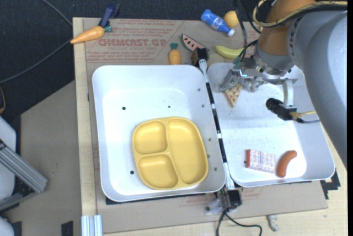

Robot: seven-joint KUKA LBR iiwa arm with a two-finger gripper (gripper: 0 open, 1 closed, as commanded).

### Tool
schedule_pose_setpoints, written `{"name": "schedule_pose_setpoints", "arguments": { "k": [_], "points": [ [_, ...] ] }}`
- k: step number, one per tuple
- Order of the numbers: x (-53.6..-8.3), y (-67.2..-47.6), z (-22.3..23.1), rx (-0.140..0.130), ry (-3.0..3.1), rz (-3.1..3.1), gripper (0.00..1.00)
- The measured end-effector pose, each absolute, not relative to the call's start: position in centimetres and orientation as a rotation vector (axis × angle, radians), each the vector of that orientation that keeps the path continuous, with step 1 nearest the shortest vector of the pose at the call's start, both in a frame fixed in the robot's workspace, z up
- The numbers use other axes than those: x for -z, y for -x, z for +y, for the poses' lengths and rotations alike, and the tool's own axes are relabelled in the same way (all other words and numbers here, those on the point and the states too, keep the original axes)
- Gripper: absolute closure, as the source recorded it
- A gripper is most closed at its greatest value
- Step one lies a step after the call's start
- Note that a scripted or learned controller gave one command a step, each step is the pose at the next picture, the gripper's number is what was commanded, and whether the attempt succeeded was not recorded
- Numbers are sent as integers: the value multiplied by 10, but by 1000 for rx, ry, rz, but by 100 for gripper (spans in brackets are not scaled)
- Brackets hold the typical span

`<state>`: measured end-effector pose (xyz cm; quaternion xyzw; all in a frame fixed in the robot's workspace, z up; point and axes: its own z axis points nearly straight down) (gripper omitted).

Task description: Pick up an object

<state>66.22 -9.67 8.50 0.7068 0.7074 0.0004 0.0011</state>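
Here the jaws sit by the right bin's far-left corner, grip unclear

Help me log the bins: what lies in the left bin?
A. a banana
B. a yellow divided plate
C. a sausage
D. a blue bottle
B: the yellow divided plate lies flat on the floor of the left bin; the sausage lies in the right bin.
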Motion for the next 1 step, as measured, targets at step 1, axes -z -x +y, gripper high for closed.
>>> {"name": "schedule_pose_setpoints", "arguments": {
  "k": [1],
  "points": [
    [-95,-662,-97,1,-2218,2221,100]
  ]
}}
